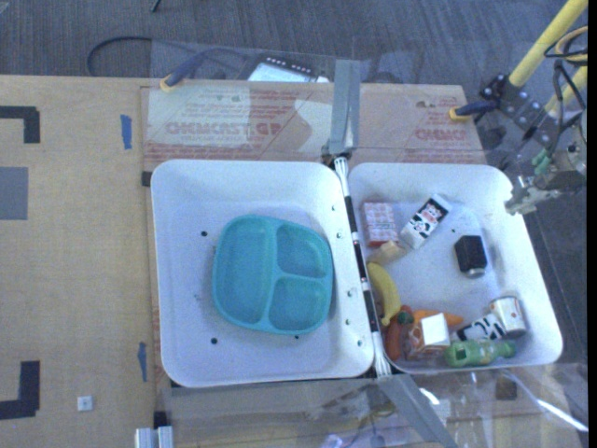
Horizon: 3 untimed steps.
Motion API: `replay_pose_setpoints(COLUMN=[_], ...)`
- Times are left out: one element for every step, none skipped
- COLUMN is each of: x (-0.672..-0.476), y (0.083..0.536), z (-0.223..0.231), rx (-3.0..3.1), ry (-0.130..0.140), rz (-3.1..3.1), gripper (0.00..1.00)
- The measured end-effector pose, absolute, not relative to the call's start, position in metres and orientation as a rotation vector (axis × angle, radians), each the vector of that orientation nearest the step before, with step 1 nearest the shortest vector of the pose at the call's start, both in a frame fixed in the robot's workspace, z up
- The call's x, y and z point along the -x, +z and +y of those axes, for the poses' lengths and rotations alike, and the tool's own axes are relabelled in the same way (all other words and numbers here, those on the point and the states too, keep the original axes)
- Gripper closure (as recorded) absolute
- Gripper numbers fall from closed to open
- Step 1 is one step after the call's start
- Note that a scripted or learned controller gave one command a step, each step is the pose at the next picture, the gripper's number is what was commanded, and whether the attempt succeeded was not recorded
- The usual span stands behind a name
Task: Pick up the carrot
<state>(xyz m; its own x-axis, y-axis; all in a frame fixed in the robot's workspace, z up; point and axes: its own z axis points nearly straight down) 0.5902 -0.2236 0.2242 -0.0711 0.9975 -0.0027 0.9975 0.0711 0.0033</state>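
Observation:
The orange carrot (451, 321) lies near the front of the right bin (522, 250), partly hidden behind a small white cube (434, 329). A red-orange piece with a green top (399, 332) sits just left of the cube. My gripper (528, 194) hangs at the right rim of the right bin, well behind and to the right of the carrot, with nothing seen in it.
The right bin also holds a banana (383, 287), a pink box (379, 220), a cow-patterned carton (425, 221), a black block (470, 254), a green bottle (478, 350) and a cow-patterned can (496, 322). A teal divided plate (272, 273) lies in the left bin (177, 250).

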Motion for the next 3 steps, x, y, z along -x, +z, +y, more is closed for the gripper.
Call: replay_pose_setpoints(x=[-0.592,-0.593,-0.594], y=[0.235,0.246,0.257], z=[-0.223,-0.223,-0.223], rx=[-2.132,-2.126,-2.121], ry=[0.002,0.003,0.004], rz=[2.296,2.295,2.293], gripper=[1.00,1.00,1.00])
